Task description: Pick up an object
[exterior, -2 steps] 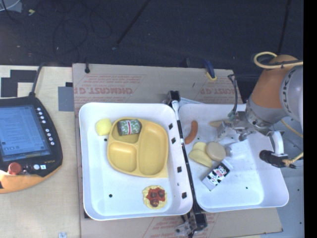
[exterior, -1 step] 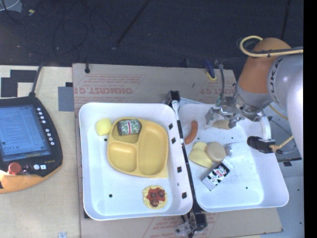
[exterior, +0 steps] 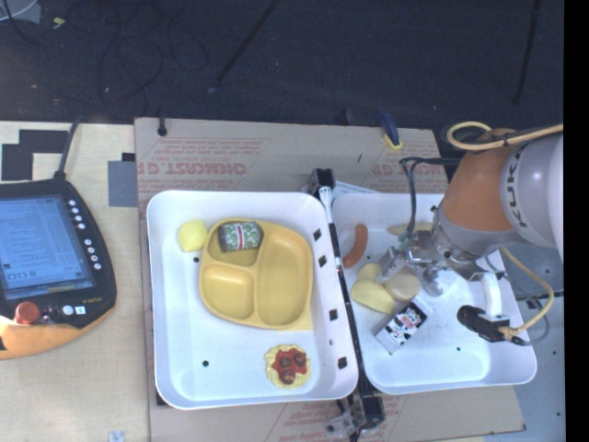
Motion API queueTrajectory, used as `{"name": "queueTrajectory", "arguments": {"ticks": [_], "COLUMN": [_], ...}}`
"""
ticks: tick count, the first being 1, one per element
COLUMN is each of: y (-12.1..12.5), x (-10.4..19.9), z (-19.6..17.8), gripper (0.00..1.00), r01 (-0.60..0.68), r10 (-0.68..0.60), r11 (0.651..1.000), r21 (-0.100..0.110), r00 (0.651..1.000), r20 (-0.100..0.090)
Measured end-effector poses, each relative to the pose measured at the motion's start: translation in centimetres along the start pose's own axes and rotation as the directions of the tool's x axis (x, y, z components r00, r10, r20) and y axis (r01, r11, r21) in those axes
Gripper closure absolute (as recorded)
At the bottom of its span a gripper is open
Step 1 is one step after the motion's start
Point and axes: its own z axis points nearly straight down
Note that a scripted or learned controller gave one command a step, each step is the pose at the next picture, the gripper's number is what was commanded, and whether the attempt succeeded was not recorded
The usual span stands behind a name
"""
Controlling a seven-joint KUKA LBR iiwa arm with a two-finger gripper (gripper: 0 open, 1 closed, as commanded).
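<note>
While the grey arm [exterior: 529, 191] with its orange band reaches in from the right, its claw [exterior: 408, 259] hangs low over the left half of the right bin [exterior: 442, 376], one of two shallow white bins side by side on a cardboard-covered worktop [exterior: 239, 155]. Whether the claw is released or clenched cannot be told from this slanted overhead view, and nothing can be seen gripped in it. The likeliest thing to pick up is a pale round piece [exterior: 402, 286] lying just on the near side of the claw, touching a larger yellow wedge [exterior: 371, 296] to its left. To do this step well, the claw should probably centre over one piece alone, come straight down and close across its narrow width, so that the neighbouring piece is not pushed away or pinched along with it. A small black-and-white carton [exterior: 401, 325] lies tilted just nearer than these two, close enough to be nudged. An orange-red sausage [exterior: 355, 245] lies farther back by the bin's left wall, which also leaves little room on that side. The left bin [exterior: 175, 357] holds a yellow divided plate [exterior: 276, 293] with a small tin [exterior: 240, 237] in its far-left compartment, a yellow lemon-like ball [exterior: 191, 236] beside the plate's far-left corner, and a little tart with red topping [exterior: 288, 364] nearer the front. A control tablet [exterior: 46, 256] with a lit screen rests at the far left, well apart from both bins.
</note>
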Motion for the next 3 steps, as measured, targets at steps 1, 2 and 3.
{"name": "queueTrajectory", "arguments": {"ticks": [1, 2, 3], "y": [-3.9, -7.4, 0.4], "x": [0.6, 2.6, 1.9], "z": [0.5, 0.3, 1.3], "gripper": [0.00, 0.00, 0.00], "r01": [-0.006, -0.013, 0.000], "r10": [0.006, 0.014, 0.000], "r11": [1.000, 1.000, 1.000], "r21": [-0.018, -0.028, 0.002], "r00": [1.000, 1.000, 1.000], "r20": [0.003, 0.016, 0.000]}}
